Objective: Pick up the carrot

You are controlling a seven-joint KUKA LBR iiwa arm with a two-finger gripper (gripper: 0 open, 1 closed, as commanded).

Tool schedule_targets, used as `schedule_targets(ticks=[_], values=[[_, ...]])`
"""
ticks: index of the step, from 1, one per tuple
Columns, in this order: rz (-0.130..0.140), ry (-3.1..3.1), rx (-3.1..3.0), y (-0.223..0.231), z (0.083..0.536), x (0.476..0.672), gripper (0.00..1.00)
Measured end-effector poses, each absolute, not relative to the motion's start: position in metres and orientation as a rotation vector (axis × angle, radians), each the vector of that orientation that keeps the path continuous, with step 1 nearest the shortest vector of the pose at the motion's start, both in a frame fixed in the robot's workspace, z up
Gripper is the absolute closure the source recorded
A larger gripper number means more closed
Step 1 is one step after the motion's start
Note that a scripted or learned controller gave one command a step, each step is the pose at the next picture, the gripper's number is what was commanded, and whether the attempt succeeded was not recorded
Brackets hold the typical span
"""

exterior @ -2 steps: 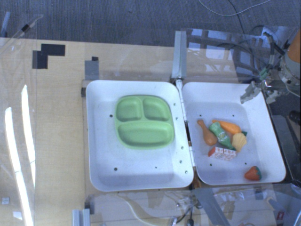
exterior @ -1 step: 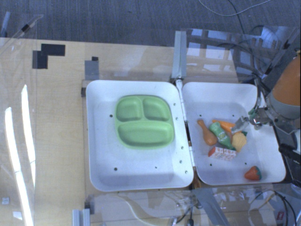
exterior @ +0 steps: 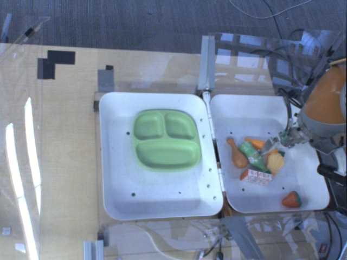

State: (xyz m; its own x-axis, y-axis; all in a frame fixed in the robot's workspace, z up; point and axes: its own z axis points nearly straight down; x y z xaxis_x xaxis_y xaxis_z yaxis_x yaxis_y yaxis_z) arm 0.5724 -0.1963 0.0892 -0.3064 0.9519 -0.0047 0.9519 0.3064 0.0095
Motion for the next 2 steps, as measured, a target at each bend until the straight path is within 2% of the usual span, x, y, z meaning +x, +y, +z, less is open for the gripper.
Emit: schedule_targets(ticks=[1, 2], values=[[0.016, 2.526, 1.841, -0.196, 0.102, 0.575, 1.0], [0.007, 2.428, 1.981, -0.155, 0.215, 0.57, 1.0]])
